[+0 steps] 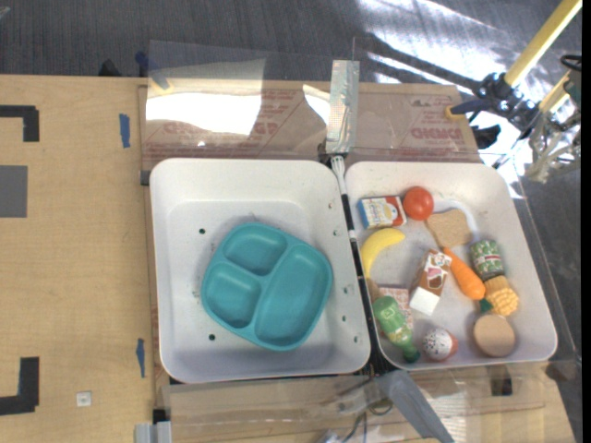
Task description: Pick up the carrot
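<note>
The desk [65, 247] has a pale wooden top marked with black angular shapes [23, 123] along its left side and short strips of blue tape [124, 129]. Clear plastic sheeting [231, 109] with reddish print lies behind the two bins and catches a bright glare. Beyond the desk runs a dark grey floor [185, 7], crossed at upper right by slanting patches of strong light [416, 7].
</note>
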Controlling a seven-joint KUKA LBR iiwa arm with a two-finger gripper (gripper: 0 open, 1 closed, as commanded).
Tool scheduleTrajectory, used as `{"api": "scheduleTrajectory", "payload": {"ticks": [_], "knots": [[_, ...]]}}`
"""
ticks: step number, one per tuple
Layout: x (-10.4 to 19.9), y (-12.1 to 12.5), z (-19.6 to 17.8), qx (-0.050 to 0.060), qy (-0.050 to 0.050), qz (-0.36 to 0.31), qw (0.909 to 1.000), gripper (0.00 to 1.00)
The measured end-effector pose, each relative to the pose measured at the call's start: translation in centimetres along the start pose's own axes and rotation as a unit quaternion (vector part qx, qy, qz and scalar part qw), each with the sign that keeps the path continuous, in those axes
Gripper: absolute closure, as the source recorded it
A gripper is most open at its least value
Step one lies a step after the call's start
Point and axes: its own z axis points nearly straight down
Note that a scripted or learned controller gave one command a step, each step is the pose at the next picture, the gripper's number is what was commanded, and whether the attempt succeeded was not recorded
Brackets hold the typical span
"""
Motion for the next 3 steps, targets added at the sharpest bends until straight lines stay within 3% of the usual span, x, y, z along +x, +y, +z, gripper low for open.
{"api": "scheduleTrajectory", "payload": {"ticks": [1, 2, 3], "knots": [[-0.3, -0.1, -1.3, 0.003, -0.005, 0.001, 1.0, 1.0], [-0.3, 0.0, -1.2, 0.002, -0.005, 0.001, 1.0, 0.0], [0.7, 1.0, 23.0, -0.007, 0.005, 0.106, 0.9943, 0.0]]}}
